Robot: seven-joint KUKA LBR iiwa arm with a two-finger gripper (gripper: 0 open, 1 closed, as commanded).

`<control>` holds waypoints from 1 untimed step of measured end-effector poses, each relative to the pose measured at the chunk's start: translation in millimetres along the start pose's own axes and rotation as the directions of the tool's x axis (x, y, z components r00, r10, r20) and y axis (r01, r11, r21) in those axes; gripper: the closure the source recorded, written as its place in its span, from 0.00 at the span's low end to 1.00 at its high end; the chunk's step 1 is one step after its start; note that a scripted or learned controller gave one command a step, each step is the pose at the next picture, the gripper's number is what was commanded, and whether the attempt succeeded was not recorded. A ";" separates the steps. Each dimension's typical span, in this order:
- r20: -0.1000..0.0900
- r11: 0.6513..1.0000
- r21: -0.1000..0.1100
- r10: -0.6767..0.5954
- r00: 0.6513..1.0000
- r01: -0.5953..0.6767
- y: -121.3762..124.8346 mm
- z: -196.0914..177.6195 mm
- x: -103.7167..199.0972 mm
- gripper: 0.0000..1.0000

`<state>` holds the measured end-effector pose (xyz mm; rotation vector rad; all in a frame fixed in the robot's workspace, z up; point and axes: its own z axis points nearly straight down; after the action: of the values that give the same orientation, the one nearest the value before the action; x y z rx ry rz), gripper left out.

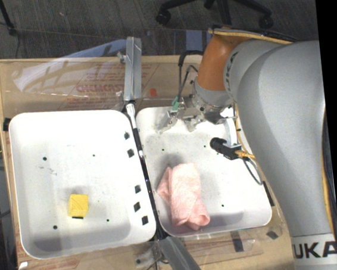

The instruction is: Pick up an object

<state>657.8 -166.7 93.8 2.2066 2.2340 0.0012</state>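
Item 1: crumpled pale pink cloth [183, 197], soft and folded on itself, lying in the lower middle of the right-hand shallow white plastic bin [254, 209], its left edge just beside the central divider between the bins. Nothing rests on it; bare bin floor lies to its right and above it

Item 2: small yellow square block [78, 205], flat on the floor of the left-hand shallow white plastic bin [31, 140], toward the lower left, well apart from the cloth

Item 3: tool [181, 113] of the grey arm with orange band [215, 66], positioned at the upper edge of the right bin, well apart from both objects. Its state cannot be told from this view; nothing is seen in it

Item 4: wooden surface [5, 178] carrying both bins

Handling note, as judgement: the cloth is the nearer target, in the same bin as the tool. A good pick likely calls for travel down the bin until directly above the highest fold, then a vertical descent onto that ridge, so the cloth bunches rather than slides. The left edge by the divider is best avoided, as there is little clearance there
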 end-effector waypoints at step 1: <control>-0.002 1.000 0.007 -0.017 1.000 0.017 -1.0 2.6 42.3 0.00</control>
<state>656.3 -124.3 91.1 2.1920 2.2570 -0.0044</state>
